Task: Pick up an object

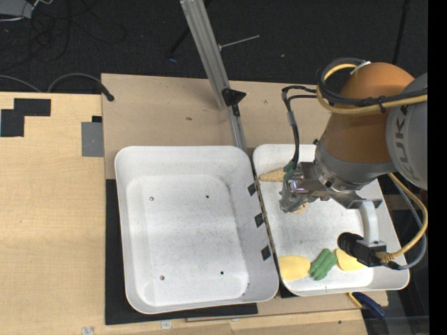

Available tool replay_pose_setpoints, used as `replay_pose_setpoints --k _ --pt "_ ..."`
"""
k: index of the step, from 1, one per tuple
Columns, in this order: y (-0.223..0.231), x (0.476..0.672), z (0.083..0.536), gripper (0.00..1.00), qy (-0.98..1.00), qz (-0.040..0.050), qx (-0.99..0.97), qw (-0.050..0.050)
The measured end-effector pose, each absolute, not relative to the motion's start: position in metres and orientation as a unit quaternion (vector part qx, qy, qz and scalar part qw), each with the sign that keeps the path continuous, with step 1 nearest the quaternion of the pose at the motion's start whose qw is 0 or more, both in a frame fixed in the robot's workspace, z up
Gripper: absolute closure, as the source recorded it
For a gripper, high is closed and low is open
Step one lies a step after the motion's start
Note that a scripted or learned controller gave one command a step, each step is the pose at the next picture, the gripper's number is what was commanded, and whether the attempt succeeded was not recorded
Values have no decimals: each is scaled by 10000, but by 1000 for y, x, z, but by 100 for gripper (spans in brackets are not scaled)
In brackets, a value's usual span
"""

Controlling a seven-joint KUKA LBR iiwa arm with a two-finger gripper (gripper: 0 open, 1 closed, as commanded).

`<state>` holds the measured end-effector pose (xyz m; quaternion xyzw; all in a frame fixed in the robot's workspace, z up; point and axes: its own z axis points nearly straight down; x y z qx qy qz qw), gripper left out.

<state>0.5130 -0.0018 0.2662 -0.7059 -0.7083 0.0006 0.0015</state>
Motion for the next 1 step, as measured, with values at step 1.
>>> replay_pose_setpoints --k 1 --pt "51 521 245 100 -7085 19 -7057 30"
